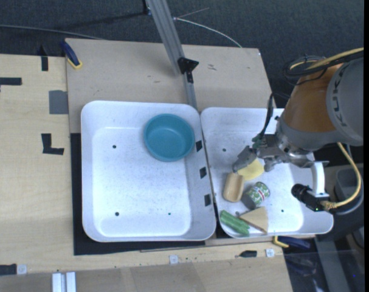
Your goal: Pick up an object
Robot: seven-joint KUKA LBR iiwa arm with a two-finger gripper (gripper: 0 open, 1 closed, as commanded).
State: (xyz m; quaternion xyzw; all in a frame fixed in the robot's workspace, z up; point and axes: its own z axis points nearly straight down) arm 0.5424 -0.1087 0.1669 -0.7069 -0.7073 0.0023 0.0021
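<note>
The pincer [248, 160] hovered low in the right bin [233, 117], touching a yellow piece [252, 170]; its grip could not be told. A clean pick likely needed centring over that piece, clear of the neighbouring tan block [233, 188].

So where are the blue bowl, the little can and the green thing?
blue bowl [168, 137]: camera view, middle of its inside.
can [256, 194]: camera view, its side label.
green thing [233, 222]: camera view, its middle.

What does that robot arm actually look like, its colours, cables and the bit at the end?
The arm is bulky and rounded, grey with a broad orange band above the wrist and dark lettering on the grey shell. Yellow and black cables loop around it. At its end sits a small, dark metal gripper.
</note>
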